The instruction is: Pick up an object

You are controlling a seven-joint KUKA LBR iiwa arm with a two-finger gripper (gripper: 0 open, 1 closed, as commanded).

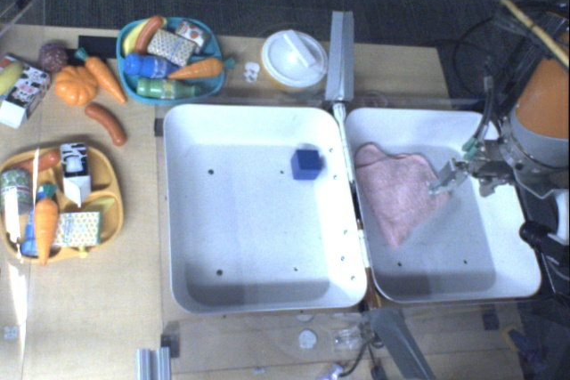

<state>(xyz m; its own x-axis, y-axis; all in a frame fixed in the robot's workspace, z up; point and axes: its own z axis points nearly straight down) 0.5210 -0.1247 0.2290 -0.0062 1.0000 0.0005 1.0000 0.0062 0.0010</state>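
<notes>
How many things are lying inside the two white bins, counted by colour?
Blue: 1, the small blue cube in the left shallow white bin
Pink: 1, the crumpled pink cloth in the right shallow white bin
Total: 2

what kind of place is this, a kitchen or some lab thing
Most likely a robot grasping lab bench, not a kitchen. A grey arm's gripper reaches over two white bins; one bin holds a blue cube, the other a pink cloth, and the food beside them looks like plastic toys.

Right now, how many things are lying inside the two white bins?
2: a blue cube in the left bin, and a pink cloth in the right bin beside the gripper. The cloth could hide something.
</notes>
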